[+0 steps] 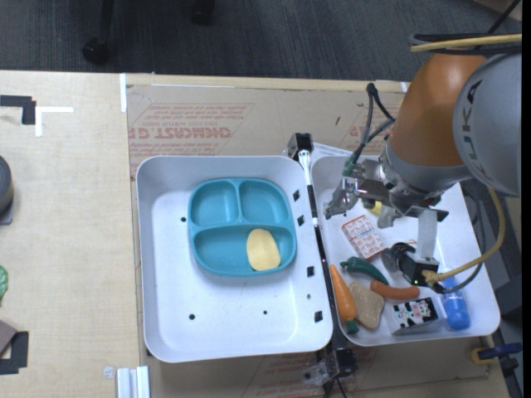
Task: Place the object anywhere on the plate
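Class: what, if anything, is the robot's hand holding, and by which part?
Cannot be told: the hand, above the right bin, is too blurred to judge.

I'm looking at a thick grey arm [502, 98] that is showing dark lettering [470, 131] along its rounded casing, while a glossy orange band [436, 106] is wrapping the segment above the wrist. Thin dark and green cables [370, 127] are looping off the wrist, and the claw [342, 199] is gleaming as bare silvery metal.

Robotics lab — KUKA arm [452, 114] over white bins [166, 313]; grey carpet [290, 23]; office-chair castors [95, 52]; cardboard [216, 123] underlay.
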`<state>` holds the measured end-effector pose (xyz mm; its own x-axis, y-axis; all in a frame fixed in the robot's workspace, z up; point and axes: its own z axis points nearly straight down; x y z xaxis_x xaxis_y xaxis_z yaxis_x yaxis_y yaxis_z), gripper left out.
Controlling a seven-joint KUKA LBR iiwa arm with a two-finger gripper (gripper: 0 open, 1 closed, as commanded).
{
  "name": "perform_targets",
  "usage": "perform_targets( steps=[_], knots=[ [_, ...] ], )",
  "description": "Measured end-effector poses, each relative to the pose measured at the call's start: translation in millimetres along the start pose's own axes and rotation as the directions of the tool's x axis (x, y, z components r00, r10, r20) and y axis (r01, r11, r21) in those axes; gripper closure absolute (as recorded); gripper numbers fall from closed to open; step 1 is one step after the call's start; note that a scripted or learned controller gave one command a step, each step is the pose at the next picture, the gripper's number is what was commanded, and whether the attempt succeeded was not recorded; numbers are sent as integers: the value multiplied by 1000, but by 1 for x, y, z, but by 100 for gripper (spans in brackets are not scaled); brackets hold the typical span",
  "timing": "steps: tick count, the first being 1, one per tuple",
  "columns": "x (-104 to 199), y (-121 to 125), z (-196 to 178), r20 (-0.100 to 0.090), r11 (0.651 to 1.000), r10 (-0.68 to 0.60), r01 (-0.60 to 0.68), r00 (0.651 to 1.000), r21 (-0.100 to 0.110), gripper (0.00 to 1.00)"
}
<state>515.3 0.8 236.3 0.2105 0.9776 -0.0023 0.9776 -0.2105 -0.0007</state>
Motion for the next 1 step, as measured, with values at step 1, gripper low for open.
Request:
perform_targets(
  steps=[1],
  knots=[
    [70, -28, 46, 0, 999, -50, 50, 999, 4, 0]
  ],
)
